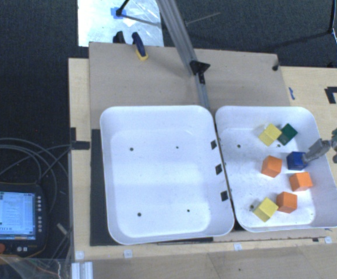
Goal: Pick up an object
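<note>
The right bin [325, 217] holds several small blocks. A blue block [295, 160] lies near its right side, between an orange block [271, 166] and the gripper [318, 150]. The gripper reaches in from the right edge, and its grey tip sits right beside the blue block's upper right corner. Whether it touches the block is unclear. A yellow block [269, 135] and a green block [287, 133] lie side by side further back. Toward the front are two more orange blocks [300, 181] [286, 201] and a second yellow block [266, 208].
The left bin [113, 156] stands beside the right one, with black clips [218, 168] along the shared edge. A slanted grey pole [180, 34] crosses the back of the bench. A control pendant [14, 217] with cables lies on the floor at left.
</note>
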Robot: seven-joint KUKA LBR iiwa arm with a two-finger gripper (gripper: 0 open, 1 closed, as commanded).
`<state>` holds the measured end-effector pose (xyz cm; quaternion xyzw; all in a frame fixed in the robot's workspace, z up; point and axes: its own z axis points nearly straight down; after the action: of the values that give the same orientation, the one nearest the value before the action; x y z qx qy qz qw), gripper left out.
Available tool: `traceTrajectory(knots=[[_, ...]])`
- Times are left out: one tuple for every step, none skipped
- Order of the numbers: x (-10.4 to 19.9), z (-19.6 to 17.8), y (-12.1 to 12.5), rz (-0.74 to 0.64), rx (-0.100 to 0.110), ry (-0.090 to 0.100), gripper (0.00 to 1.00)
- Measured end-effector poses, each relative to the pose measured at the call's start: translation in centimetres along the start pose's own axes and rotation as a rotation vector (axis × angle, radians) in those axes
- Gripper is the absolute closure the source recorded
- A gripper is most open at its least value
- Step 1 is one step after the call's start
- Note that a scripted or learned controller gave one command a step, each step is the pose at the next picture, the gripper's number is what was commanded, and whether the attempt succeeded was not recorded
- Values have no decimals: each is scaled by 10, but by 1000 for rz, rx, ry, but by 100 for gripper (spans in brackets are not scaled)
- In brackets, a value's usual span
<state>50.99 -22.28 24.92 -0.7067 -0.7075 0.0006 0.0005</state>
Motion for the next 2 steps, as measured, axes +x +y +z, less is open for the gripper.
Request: traceTrajectory(knots=[[8, 48, -5, -1, 0, 1, 0], [5, 92, -10, -1, 0, 1, 0]])
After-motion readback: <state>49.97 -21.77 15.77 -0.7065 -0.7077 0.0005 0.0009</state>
